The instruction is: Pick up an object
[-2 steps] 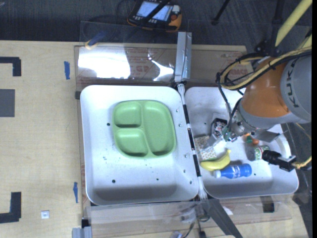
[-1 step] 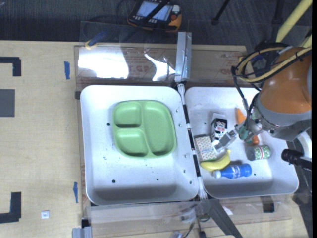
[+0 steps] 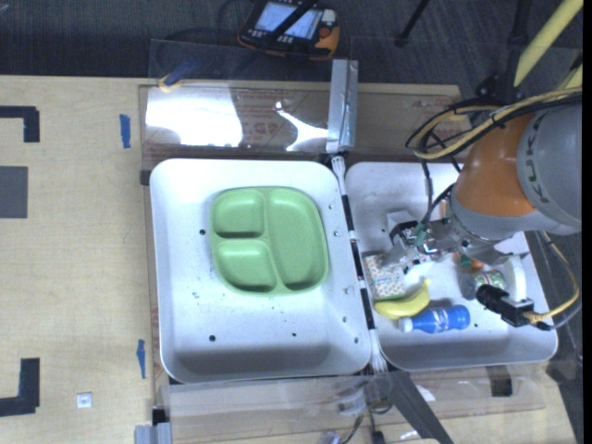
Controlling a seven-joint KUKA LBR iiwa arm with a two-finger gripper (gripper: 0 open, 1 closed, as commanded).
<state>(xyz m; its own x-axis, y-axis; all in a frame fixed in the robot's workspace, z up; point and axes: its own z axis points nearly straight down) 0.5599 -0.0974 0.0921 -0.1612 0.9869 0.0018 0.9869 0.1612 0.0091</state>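
Observation:
My gripper [image 3: 413, 240] hangs low in the right bin [image 3: 370, 192], toward its left-middle, with the grey arm and its orange band coming in from the right. Just below and left of it lies a small speckled packet [image 3: 383, 276]. In front of that lies a yellow banana [image 3: 407, 302], and a blue bottle [image 3: 437, 321] lies on its side by the bin's front wall. The wrist hides the gripper's tips, and I see nothing held.
The left bin [image 3: 185, 322] holds a green divided plate [image 3: 269, 239] at its middle. A metal divider [image 3: 341, 109] and a clear panel stand behind the bins. Yellow and black cables loop over the right bin's back right corner.

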